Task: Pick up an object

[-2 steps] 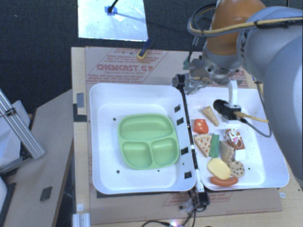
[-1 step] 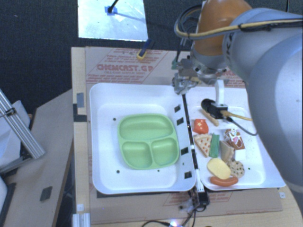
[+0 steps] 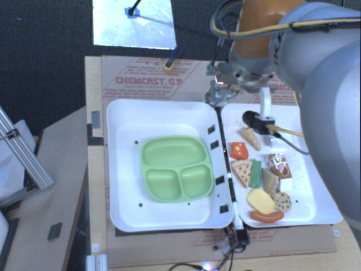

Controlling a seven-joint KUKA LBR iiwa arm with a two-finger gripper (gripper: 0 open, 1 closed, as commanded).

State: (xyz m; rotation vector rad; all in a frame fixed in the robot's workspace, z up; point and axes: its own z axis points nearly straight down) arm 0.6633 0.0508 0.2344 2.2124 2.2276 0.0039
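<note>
The right white bin [image 3: 316, 199] holds several toy foods: a tan cone [image 3: 250, 138], a red piece [image 3: 239, 150], a pizza slice [image 3: 241, 173], a green stick [image 3: 256, 174], a yellow lump [image 3: 259, 200], a cookie [image 3: 281, 201] and a red sausage [image 3: 265, 216]. A red and white piece [image 3: 278, 165] lies beside them. My gripper [image 3: 216, 96] hangs over the far rim where the two bins meet, well behind the foods and apart from all of them. I see nothing between its tips.
The left white bin [image 3: 121, 151] bears a green divided plate [image 3: 175, 168]. A row of black clips [image 3: 217, 162] runs along the wall between the bins. The big grey arm [image 3: 321, 66] covers the right bin's far right side.
</note>
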